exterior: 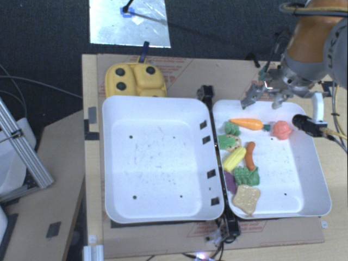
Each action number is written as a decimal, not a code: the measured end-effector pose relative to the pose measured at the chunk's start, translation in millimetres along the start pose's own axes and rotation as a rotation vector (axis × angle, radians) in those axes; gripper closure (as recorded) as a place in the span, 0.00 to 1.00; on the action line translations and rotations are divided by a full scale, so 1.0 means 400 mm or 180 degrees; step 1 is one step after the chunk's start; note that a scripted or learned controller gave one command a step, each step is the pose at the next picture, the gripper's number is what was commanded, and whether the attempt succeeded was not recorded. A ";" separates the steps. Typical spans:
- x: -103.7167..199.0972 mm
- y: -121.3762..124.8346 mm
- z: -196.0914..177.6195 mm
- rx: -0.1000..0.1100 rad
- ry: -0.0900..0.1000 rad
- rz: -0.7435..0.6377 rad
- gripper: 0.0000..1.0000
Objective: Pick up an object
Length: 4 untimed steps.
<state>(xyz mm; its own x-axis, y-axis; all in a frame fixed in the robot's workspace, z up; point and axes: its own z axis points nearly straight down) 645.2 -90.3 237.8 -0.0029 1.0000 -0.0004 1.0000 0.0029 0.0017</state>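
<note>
The right bin [304, 173] holds several toy foods. An orange carrot [247, 124] lies near its far edge, with a pink-red round piece [281, 129] to its right and a green piece [232, 128] to its left. Lower down are a yellow corn cob [234, 158], a red sausage [250, 155], a green leafy piece [247, 175], a purple piece [230, 182] and a slice of toast [247, 198]. My gripper [265, 101] hangs over the bin's far rim, just above the carrot. Its fingers [252, 100] are spread apart with nothing between them.
The left bin [157, 156] lies beside the right one, with a black divider [215, 151] between them. A yellow moulded tray [135, 80] sits behind the left bin. A shiny foil sheet [129, 14] lies farther back. A black cylinder [307, 125] juts over the right bin's far right.
</note>
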 end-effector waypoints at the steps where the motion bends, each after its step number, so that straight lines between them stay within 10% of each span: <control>1: 0.188 -0.109 0.142 0.0026 0.0013 -0.0023 0.00; 2: 0.321 -0.410 0.135 0.0037 0.0014 -0.0018 0.00; 3: 0.559 -0.316 0.208 0.0001 0.0012 -0.0031 0.00; 4: 0.591 -0.181 0.390 -0.0005 0.0004 -0.0013 0.00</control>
<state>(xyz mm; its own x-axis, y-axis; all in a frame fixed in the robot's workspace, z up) 572.3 145.8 81.5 -0.0070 1.0000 0.0010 1.0000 0.0070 0.0032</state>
